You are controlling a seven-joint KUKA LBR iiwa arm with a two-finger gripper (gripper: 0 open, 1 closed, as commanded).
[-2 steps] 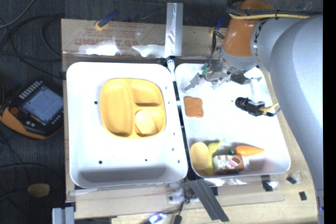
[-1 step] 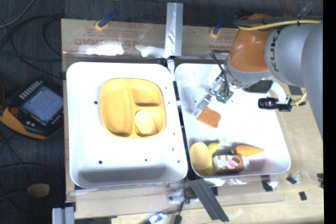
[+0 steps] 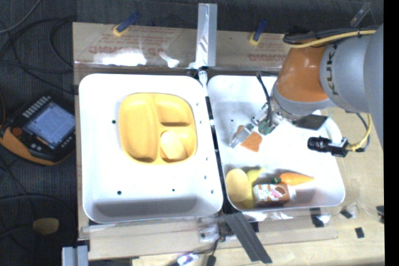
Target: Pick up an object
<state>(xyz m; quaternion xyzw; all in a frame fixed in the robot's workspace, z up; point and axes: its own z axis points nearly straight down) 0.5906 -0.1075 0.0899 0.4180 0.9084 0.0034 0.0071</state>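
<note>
My gripper (image 3: 252,131) hangs in the middle of the right bin (image 3: 227,99). It is open, with one grey finger (image 3: 237,135) to the left and a teal-tipped one to the right. A small orange wedge (image 3: 252,144) lies on the bin floor just below the gap, touching or nearly touching the fingers, not held. Near the bin's front edge lie a yellow round fruit (image 3: 236,184), an orange carrot (image 3: 294,179) and a small red-labelled packet (image 3: 272,194).
The left bin (image 3: 100,184) holds a yellow divided plate (image 3: 156,126). A black cable plug (image 3: 324,144) hangs over the right bin's right side. The grey arm with its orange band (image 3: 302,75) covers the bin's far right corner. A handheld pendant (image 3: 43,128) lies off the bench at left.
</note>
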